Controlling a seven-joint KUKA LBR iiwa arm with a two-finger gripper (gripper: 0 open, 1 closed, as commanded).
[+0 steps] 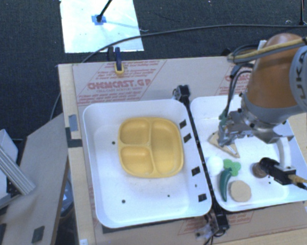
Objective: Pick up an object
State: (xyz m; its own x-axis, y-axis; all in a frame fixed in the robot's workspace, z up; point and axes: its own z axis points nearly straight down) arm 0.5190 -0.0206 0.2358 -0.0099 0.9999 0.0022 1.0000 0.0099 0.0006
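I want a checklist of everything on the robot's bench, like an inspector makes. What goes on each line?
Surface: two shallow white bins side by side, left bin and right bin, on a board with red print.
Job's things: in the right bin, a green pepper-shaped toy, a round tan disc, a small round brown piece, a tan flat piece beneath the gripper.
Clutter: yellow divided plate in the left bin.
Grippers: two-finger gripper low over the tan flat piece; grasp unclear.
Cables: black cable across the floor.
Surroundings: dark carpet, white floor sheet.
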